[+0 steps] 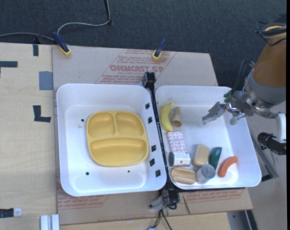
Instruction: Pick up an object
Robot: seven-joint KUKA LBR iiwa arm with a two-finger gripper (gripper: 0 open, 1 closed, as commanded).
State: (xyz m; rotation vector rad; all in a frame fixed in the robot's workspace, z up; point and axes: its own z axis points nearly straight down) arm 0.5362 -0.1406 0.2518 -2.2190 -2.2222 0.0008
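Two shallow white bins are set side by side on a cardboard sheet (130,68), which is clamped at its far edge by two yellow-and-blue clips (62,46). The left bin (68,143) is occupied by a yellow divided plate (117,138) lying flat near its middle. The right bin (245,150) is entered from the right by the grey arm, whose orange band (274,66) is seen above the wrist. The gripper (224,113) is held over the far right part of this bin, its fingers (212,114) spread apart with nothing between them. Along the bin's left wall a banana (166,116) is found, with a small tan piece (176,116) touching it. Nearer, a red-printed white carton (177,146) is laid, and beyond it a bread roll (183,176), a tan block (201,154), a green piece (214,154), a grey cup (205,172) and an orange-red sausage (227,166) are clustered at the near edge, well apart from the gripper.
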